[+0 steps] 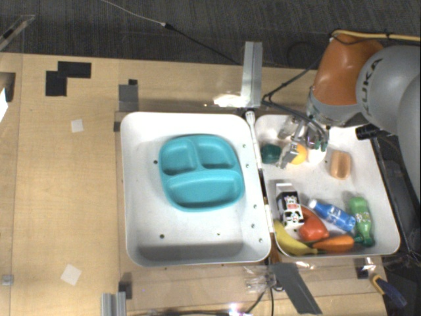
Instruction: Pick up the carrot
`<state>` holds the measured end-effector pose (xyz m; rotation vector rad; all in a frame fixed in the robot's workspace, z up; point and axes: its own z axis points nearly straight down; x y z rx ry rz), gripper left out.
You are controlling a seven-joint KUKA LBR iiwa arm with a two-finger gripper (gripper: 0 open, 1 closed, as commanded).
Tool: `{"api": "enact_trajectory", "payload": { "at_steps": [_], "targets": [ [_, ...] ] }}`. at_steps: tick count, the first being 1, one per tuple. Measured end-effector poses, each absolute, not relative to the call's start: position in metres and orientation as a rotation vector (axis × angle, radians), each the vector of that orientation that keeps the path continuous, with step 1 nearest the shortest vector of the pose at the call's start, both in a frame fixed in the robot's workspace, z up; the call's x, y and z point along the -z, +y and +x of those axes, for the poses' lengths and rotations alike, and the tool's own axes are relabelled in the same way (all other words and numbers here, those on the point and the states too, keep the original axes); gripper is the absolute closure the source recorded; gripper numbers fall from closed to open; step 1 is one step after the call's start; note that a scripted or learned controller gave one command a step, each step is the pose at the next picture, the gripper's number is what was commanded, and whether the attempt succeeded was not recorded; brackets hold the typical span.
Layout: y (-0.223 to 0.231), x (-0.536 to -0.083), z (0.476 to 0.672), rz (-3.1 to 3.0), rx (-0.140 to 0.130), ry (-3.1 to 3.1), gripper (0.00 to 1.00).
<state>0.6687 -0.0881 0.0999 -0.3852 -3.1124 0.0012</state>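
Carrot (335, 243) lies along the lower edge of the right bin (385, 196), touching banana (293, 241) and red pepper (314, 229). Gripper (296, 143) hovers at upper frame; finger state: cannot tell. Likely light, rigid, smooth; grasp mid-length across its width.

The grey arm, orange-banded above the wrist, slants down from upper right; its pincer (297, 142) hangs at its lower-left end.
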Motion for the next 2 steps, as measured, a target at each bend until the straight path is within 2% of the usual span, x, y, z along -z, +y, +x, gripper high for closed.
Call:
{"api": "enact_trajectory", "payload": {
  "at_steps": [2],
  "targets": [
    [-0.0882,-0.0998,0.6687,-0.385,-0.001,-3.112,0.0]
  ]
}}
